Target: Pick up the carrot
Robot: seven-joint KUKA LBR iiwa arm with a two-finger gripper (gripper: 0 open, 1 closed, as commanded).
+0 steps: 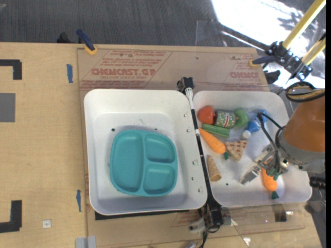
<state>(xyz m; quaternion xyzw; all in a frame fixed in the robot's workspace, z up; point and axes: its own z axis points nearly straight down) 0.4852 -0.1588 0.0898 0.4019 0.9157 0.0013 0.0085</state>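
The hand hangs low in the right bin, and I cannot tell whether it grips anything, though a small carrot lies right against it near the bin's front right corner. Judging by that, the lift is not yet shown done. A larger carrot lies by the divider, the left bin holds a teal tray, and both bins sit on the desk over grey carpet.

A divided plate is lying in the left bin; two carrots are lying in the right bin, one nearer its left edge, the other by its front right corner.
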